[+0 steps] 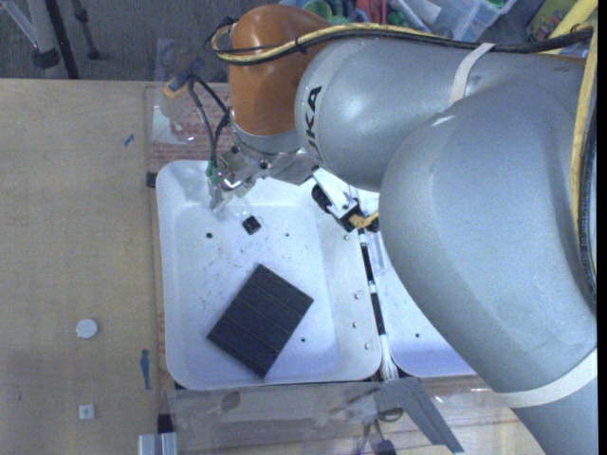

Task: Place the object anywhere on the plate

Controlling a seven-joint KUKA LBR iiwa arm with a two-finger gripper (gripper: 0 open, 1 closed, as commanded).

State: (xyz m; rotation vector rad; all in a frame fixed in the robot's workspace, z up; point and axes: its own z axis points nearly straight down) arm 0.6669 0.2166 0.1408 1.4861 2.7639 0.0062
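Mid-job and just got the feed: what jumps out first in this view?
The grey arm fills the right and top of the view, its orange band above the left bin. A dark square plate lies in that bin, tilted. The pincer sits at the bin's far edge, near a small black object.

Arm [455,159]: grey, with an orange band [270,64] above the wrist. Left bin [180,349] — white, flecked with small dark specks. Plate [261,318]: black, crossed by faint parallel ridges. Small object [250,224]: black. Surface [66,216] — pale tan wood tone, marked with short blue strokes and one small white disc [86,328].
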